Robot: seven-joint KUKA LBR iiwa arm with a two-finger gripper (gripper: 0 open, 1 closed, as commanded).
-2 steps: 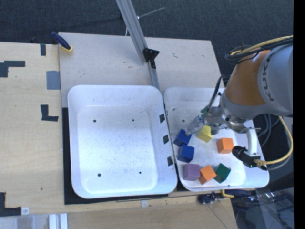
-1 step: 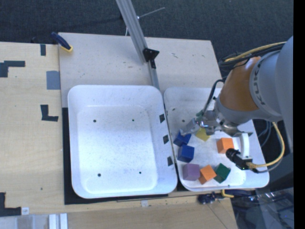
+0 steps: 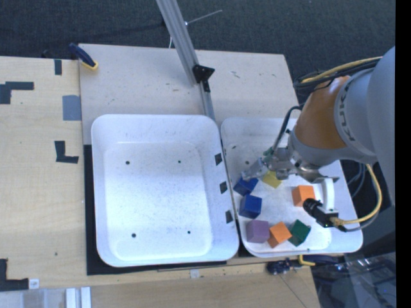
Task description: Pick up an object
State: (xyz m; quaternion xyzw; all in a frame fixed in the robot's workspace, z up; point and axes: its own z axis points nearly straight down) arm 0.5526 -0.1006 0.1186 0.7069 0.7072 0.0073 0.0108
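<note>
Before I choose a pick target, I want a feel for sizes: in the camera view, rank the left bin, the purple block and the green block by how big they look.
1. left bin, by far
2. purple block
3. green block, partly overlapped by an orange block, so its rank is unsure

A robot arm point(image 3: 369, 108) is seen, built from thick, rounded grey segments with a smooth matte finish. A broad orange band point(image 3: 318, 124) is wrapped around it just above the wrist. Below the band, a grey collar narrows into a small metallic gripper point(image 3: 273, 162) of silver and dark parts. A thin black cable is looped from the wrist up along the orange band. Yellow and black cables are draped behind and below the arm.
</note>
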